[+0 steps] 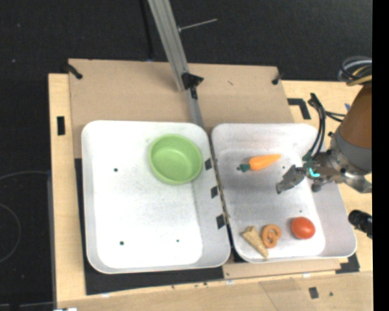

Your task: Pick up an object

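Note:
In the right bin point(272, 138) lie an orange carrot point(262, 162) with a green tip, a red tomato point(303, 228), a round orange pretzel-like piece point(271, 235) and a tan wedge point(253, 240). The left bin point(117, 238) holds a green bowl point(176, 159) near its far right corner. My gripper point(292, 180) hangs over the right bin's right half, below and right of the carrot and above the tomato. Nothing is seen between its fingers, and I cannot make out how they stand.
A slanted metal pole point(172, 41) rises from behind the bins, between them. Brown board point(233, 96) lies beyond the bins. Cables point(321, 118) hang near the arm point(356, 135) at the right.

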Robot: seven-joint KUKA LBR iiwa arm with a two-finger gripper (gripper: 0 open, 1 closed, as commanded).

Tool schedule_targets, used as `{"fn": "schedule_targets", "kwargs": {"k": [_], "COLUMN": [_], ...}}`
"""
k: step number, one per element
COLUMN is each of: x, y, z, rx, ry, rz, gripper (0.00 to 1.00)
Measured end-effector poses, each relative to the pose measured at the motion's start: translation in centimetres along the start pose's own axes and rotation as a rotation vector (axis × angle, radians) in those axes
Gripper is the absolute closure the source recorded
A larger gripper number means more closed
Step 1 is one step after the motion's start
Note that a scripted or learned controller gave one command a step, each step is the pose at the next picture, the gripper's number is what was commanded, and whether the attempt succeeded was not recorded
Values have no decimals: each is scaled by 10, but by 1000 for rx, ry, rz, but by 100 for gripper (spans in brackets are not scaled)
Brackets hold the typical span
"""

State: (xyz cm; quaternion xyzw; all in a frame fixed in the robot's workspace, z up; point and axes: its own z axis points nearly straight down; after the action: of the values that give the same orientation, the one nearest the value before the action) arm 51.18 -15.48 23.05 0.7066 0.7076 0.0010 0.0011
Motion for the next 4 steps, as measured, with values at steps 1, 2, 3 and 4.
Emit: {"fn": "schedule_targets", "kwargs": {"k": [1,2,3,4], "x": [-5,1,0,-1], "y": [0,2,2,4], "z": [43,103,131,119], "rx": [6,8,3,-2], "ry": [-1,0,-2,-1], "rz": [2,2,3,8], "gripper": [0,0,0,100]}}
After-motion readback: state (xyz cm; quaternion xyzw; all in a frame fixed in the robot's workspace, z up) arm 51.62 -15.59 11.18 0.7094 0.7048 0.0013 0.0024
